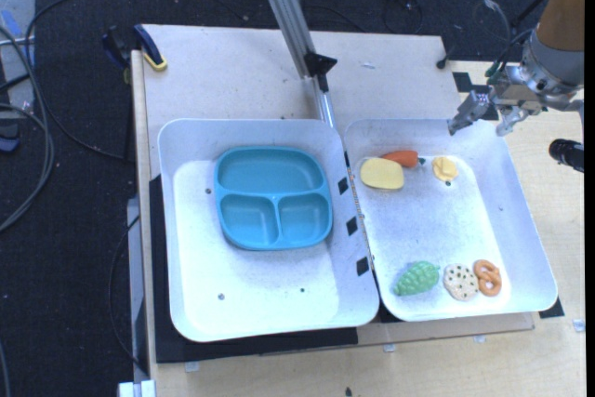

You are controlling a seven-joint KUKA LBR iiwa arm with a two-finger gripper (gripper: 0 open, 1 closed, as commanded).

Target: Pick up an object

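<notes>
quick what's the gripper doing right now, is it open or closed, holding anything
Gripper: open, nothing between its fingers; it hangs above the back right corner of the right bin.

Blue tray, white bins, orange carrot, yellow pieces, green lump, speckled cookie, perhaps an orange pretzel.
</notes>
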